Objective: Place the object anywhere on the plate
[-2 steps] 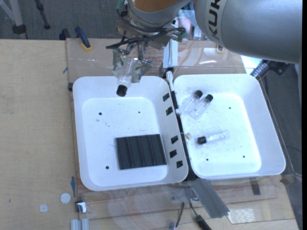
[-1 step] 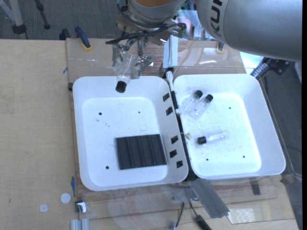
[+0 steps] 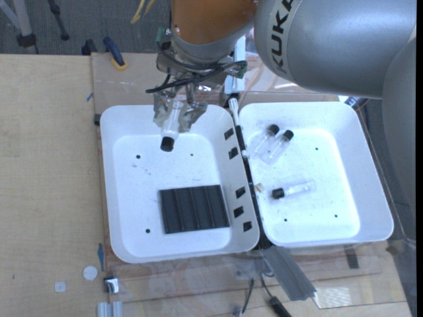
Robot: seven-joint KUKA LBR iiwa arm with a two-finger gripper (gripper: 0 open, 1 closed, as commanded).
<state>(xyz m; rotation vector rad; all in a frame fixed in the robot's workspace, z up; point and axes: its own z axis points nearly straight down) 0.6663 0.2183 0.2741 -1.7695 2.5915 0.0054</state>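
My gripper [image 3: 176, 115] hangs over the far side of the left bin [image 3: 125, 177]. Between its fingers sits a clear vial with a black cap [image 3: 169, 136], pointing downward with the cap at the lower end. A dark ribbed plate [image 3: 194, 208] lies flat in the near half of the left bin, below and slightly right of the held vial. The vial hangs well short of the plate.
Three more clear black-capped vials lie in the right bin [image 3: 370, 197]: two close together [image 3: 276, 140] near the back and one [image 3: 291, 190] nearer the middle. A divider with black clips [image 3: 239, 177] runs between the bins. The arm's large body covers the upper right.
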